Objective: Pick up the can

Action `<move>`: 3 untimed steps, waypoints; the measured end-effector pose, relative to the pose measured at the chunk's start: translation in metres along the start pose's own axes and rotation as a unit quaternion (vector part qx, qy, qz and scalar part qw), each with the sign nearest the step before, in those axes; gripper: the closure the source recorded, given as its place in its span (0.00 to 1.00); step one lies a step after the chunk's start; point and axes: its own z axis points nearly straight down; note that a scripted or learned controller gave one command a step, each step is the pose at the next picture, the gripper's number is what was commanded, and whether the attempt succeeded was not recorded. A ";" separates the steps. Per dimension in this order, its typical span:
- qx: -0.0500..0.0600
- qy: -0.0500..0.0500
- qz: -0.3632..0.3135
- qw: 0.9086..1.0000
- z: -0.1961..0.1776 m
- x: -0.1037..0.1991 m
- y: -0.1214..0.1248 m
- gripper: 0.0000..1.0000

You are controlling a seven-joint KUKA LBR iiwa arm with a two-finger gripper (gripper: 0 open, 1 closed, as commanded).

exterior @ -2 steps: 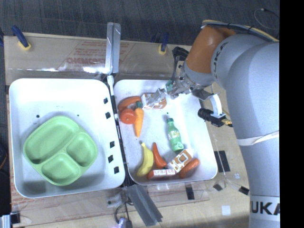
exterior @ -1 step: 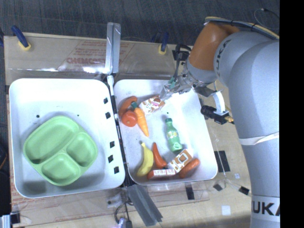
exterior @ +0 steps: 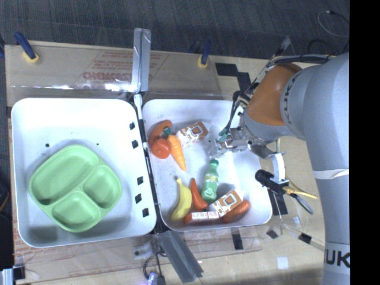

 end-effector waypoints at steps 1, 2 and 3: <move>0.000 0.000 0.000 1.000 0.000 0.000 0.000 0.00; 0.014 0.004 0.072 0.997 0.004 -0.006 0.065 0.00; 0.000 0.001 0.033 0.999 0.000 0.019 0.054 0.00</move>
